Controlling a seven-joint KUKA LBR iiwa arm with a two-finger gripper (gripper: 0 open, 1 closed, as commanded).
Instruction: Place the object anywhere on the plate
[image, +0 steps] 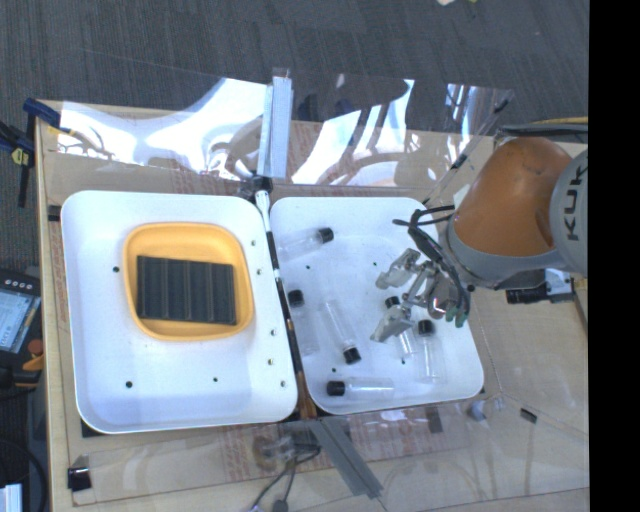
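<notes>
A yellow plate (186, 243) with a dark ridged middle lies in the left white bin (95, 380). Several clear vials with black caps lie scattered in the right white bin (330, 215): one near its far left (305, 241), one in the middle (335, 326), one by the near rim (362, 385). My gripper (392, 299) hangs over the right half of this bin, its two fingers (398, 270) spread wide. A small dark cap (392, 301) sits in the gap between them, apart from both. Two more vials (427, 352) lie just below the lower finger.
The orange-banded wrist (505, 200) reaches over the right bin's right rim. A raised divider (278, 300) separates the two bins. Crumpled clear plastic sheeting (240, 130) stands behind both bins, and a metal bracket (340, 455) lies in front.
</notes>
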